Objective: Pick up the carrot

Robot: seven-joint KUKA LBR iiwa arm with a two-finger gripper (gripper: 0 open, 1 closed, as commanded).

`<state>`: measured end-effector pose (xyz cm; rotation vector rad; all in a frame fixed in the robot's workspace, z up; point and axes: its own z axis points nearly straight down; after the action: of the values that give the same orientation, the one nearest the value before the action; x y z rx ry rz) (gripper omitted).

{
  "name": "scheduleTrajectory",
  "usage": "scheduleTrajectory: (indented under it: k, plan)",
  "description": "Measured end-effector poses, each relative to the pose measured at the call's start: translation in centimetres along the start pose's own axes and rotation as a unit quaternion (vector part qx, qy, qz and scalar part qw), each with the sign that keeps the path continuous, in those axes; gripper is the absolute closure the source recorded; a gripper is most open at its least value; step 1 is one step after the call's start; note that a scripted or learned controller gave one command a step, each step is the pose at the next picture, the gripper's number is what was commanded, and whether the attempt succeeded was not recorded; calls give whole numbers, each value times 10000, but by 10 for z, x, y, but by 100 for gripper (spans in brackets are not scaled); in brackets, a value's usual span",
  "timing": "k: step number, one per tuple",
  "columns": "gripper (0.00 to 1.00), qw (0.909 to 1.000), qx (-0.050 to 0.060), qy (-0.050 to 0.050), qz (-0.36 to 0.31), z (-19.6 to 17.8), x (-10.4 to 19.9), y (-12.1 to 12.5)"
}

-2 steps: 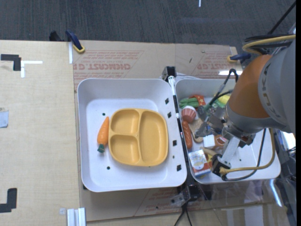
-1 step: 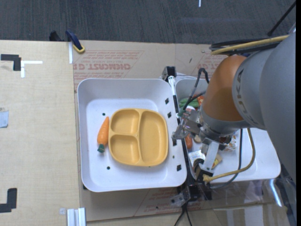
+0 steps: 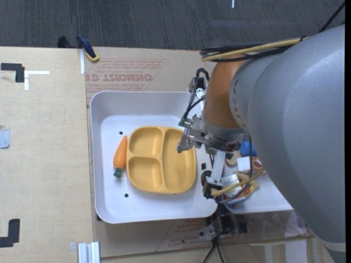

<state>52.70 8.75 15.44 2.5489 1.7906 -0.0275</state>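
Seen from above, a shallow white bin with rounded corners and a smooth, glossy floor sits on a table of pale, matt board with a faint wood-like grain. A sheet of brown cardboard printed with reversed red lettering lies under the bin's far edge.

The carrot lies in the left part of this bin, flat on the white floor: a short, tapered orange toy with a smooth surface and a small dark green stub at its near end. It lies just beside the left rim of a yellow divided plate, lengthwise along it; whether the two touch cannot be told. The plate is a rounded, smooth plastic dish with three moulded compartments, two on the left and one long one on the right.

The arm comes in from the right, a broad, smooth grey shell with a glossy orange band above the wrist. Its gripper, a dark metal assembly with thin cables, hangs over the plate's right edge, well apart from the carrot. How far the jaws are open cannot be told from this slant, and nothing is seen between them.

A second bin to the right holds small mixed objects, largely hidden by the arm.
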Motion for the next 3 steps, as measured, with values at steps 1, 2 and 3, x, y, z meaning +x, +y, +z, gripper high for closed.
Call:
scheduleTrajectory:
  k: [1,2,3]
  plan:
    - [0,9990,-194,-27,405,25,5,19]
    - [100,9987,-170,-190,447,19,-13,22]
    - [100,9899,7,25,1417,3,24,-15]
